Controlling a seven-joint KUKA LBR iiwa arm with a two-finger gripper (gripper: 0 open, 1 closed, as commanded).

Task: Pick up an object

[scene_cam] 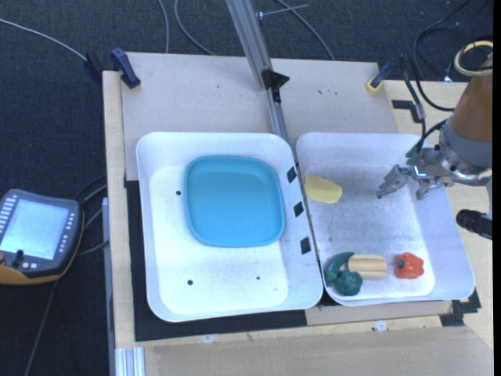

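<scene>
The bench (196, 92) is a pale board standing on dark carpet (55, 6), with loose cables (180, 6) trailing behind it and a pendant (35, 237) with a lit screen lying off to the left. Two white bins sit side by side on it. The left bin (156, 202) carries a blue plate (235, 200); the right bin (438, 233) holds the pickable pieces. A metal rail (250, 37) slants in from the far side and ends at the gap between the bins, and clamps (125, 65) grip the far corners.

The arm (473, 116) comes in from the right over the right bin, and its gripper (407, 182) hangs with fingers spread apart and nothing between them, above bare floor in the far right part of that bin.

Candidates, by size: a yellow piece (323, 189) near the bin's left wall, a green piece (343, 272) touching a tan block (368, 266) at the near edge, and a red piece (408, 265) just beside the block.

The step in hand looks like choosing and descending. The yellow piece probably suits best (it lies alone, well apart from the others), so the fingers could straddle it cleanly; the near-edge cluster risks nudging neighbours or catching the rim
</scene>
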